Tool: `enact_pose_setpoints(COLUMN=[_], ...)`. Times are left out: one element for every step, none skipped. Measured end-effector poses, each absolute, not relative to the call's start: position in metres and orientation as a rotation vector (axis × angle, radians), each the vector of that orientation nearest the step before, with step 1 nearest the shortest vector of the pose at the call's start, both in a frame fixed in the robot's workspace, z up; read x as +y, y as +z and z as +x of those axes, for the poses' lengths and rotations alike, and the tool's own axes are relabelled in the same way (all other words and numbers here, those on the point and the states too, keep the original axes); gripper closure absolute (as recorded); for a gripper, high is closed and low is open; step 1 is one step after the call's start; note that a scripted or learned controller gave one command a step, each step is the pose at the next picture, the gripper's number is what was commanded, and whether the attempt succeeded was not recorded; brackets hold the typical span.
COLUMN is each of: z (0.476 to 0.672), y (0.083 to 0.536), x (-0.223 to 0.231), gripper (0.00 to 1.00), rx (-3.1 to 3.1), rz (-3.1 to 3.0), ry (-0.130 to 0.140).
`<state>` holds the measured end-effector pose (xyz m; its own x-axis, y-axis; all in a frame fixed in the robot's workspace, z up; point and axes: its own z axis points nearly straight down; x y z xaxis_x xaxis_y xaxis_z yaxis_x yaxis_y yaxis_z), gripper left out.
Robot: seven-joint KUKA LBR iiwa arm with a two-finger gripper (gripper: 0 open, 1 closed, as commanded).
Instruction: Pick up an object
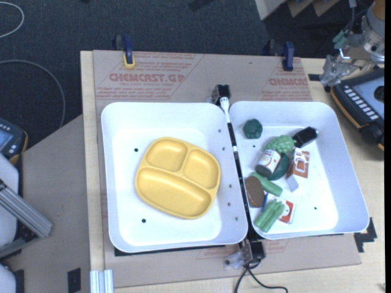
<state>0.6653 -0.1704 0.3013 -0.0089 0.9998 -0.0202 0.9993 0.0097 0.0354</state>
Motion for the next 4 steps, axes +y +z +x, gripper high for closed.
enact_pose_setpoints(z=[0.666,0.667,0.667,0.668], y=[0.312,0.323,0.334,0.345], x=[-0.171,-0.171,-0.171,-0.171], gripper=[1.0,1.0,1.0,1.0], rx=[2.201,2.199,2.197,2.194], rz=[2.18,2.176,2.173,2.169], ry=[0.019,0.021,0.023,0.026])
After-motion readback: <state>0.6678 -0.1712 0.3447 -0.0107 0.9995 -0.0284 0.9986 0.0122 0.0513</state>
